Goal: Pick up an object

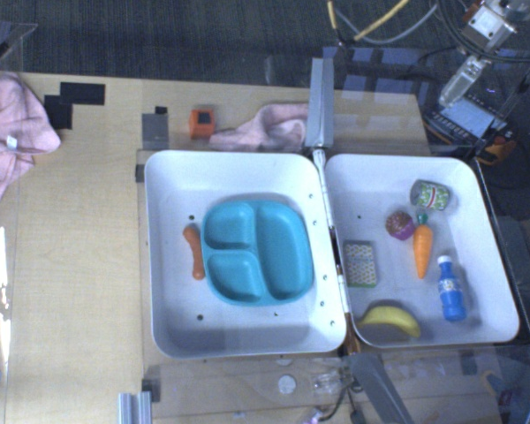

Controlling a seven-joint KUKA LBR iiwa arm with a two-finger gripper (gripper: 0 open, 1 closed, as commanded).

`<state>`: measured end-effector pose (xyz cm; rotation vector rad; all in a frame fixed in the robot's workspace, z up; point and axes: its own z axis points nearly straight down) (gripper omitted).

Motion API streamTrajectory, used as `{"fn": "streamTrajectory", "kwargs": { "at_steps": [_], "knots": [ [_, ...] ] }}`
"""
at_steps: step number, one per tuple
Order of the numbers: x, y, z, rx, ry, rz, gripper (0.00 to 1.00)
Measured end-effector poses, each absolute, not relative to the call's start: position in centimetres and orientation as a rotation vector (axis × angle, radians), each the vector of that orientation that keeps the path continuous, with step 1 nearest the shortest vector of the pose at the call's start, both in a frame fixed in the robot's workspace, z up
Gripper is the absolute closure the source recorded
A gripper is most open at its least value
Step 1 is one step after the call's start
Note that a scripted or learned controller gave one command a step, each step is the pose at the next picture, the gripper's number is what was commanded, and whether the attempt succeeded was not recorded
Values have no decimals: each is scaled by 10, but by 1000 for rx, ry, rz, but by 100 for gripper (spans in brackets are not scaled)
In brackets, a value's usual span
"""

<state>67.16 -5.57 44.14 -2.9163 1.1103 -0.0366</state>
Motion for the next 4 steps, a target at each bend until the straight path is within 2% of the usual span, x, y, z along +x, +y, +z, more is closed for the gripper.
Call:
{"fn": "streamTrajectory", "kwargs": {
  "at_steps": [4],
  "knots": [
    [677,-48,492,-2874,1107,-93,100]
  ]
}}
